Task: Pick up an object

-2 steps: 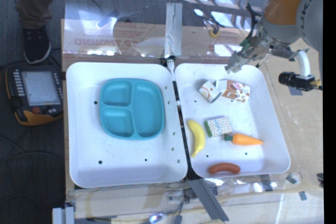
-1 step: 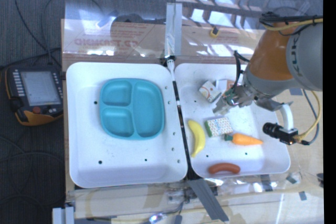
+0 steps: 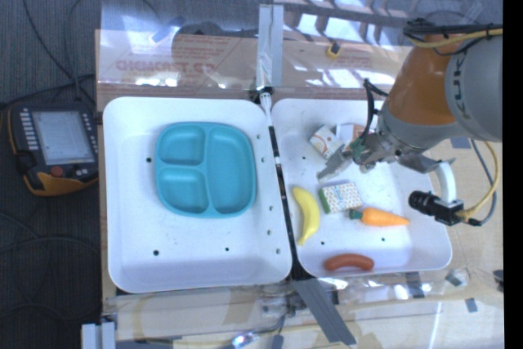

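Gripper [image 3: 337,163] hovers low in right white bin [image 3: 425,253], jaw state unreadable, nothing visibly grasped; small green-patterned packet [image 3: 340,196] just below jaws looks likeliest pick target, yellow plastic banana [image 3: 306,213] below-left, orange toy carrot [image 3: 377,217] below-right.

The arm comes in from the right side of the frame, its grey upper body filling the upper right corner. Just below that, the orange band [image 3: 421,86] wraps the arm above the wrist. From there the wrist slants down and to the left, towards the middle right of the frame. The gripper [image 3: 333,168] points down-left, its two thin fingers [image 3: 339,159] lying close together, tips nearly meeting, nothing between them.
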Available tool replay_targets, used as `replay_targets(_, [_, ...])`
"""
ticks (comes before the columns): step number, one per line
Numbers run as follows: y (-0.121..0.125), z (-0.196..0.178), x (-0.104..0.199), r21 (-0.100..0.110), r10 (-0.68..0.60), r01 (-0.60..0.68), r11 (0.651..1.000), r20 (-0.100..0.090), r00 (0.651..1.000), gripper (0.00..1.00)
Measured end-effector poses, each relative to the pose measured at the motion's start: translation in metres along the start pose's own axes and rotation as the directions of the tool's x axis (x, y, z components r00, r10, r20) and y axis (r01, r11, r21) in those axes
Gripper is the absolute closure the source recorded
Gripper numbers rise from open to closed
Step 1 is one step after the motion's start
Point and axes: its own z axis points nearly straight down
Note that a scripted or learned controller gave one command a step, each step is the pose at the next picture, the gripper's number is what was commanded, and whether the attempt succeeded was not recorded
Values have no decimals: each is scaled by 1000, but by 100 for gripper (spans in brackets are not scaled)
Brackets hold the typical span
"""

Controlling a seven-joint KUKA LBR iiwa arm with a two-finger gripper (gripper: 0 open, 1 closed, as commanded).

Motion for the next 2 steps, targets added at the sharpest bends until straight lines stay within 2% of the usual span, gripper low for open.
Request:
replay_targets(1, [79,63,-8,-13,-16,16,1000,5,1000,0])
replay_targets(2, [79,53,-6,-10,-16,16,1000,0,1000,100])
